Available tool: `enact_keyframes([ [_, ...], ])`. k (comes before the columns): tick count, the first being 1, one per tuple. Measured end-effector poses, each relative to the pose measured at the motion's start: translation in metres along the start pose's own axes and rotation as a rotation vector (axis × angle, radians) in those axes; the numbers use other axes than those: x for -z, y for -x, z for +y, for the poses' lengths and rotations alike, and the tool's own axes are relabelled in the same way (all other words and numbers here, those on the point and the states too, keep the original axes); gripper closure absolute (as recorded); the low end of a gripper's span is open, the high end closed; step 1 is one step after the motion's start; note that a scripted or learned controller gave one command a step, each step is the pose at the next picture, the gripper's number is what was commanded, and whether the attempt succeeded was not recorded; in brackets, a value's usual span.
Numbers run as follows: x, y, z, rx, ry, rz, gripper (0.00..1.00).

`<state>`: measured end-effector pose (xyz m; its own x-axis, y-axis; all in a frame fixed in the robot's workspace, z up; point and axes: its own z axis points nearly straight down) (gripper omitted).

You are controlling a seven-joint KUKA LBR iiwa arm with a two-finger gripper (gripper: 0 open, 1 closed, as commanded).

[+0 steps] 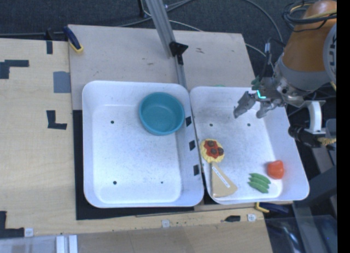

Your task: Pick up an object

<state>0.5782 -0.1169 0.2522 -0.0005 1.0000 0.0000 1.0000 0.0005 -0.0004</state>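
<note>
My gripper [252, 108] hangs over the far right part of the right bin [229, 99], fingers spread open with nothing between them. Below it in that bin lie a pizza slice toy [215, 165] near the left wall, a green pea pod [259, 182] near the front, and a small red-orange object [275, 169] by the right wall. A blue bowl [161, 113] sits at the back of the left bin [104, 153].
A slanted metal pole [162, 22] runs from the top down to the divide between the bins. Cables loop across the bench behind the right bin. A yellow-blue clamp [73, 39] sits at the bench's back left corner.
</note>
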Motion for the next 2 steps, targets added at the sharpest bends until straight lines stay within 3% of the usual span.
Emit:
enact_keyframes([
  [1, 0.000, 0.000, 0.000, 0.000, 0.000, 0.000, 0.00],
  [2, -0.043, 0.004, -0.001, 0.000, -0.004, 0.000, 0.00],
])
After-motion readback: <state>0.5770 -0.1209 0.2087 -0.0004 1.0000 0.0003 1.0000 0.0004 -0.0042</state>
